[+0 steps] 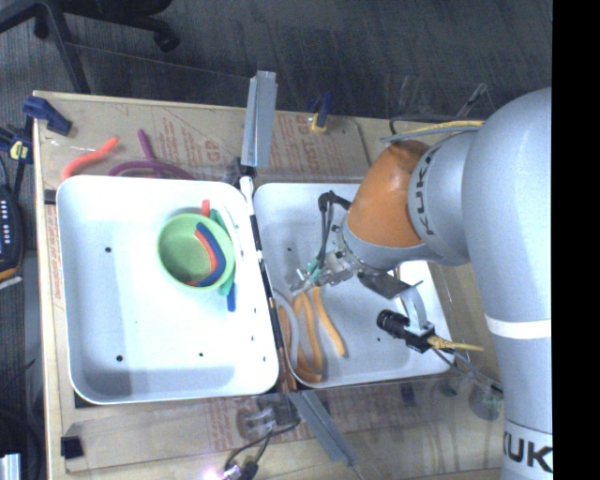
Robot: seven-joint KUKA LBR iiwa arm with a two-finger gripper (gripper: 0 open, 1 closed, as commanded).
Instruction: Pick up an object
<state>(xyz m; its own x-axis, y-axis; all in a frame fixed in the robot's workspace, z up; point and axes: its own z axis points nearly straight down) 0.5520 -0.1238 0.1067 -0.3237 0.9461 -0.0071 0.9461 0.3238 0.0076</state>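
This looked like a robotics lab or test cell rather than a home or shop. A large grey industrial arm (506, 234) with an orange band and KUKA lettering filled the right of the frame. It reached over a plywood bench (366, 141) whose top bore printed markings. Two shallow white bins (94, 309) sat side by side at centre, divided by a metal bar (258, 117) running toward the top edge. Clamps (47, 114) gripped the bench at upper left, loose cables (141, 169) lay along its upper edge, and office-chair legs (103, 23) stood on dark carpet at top left.
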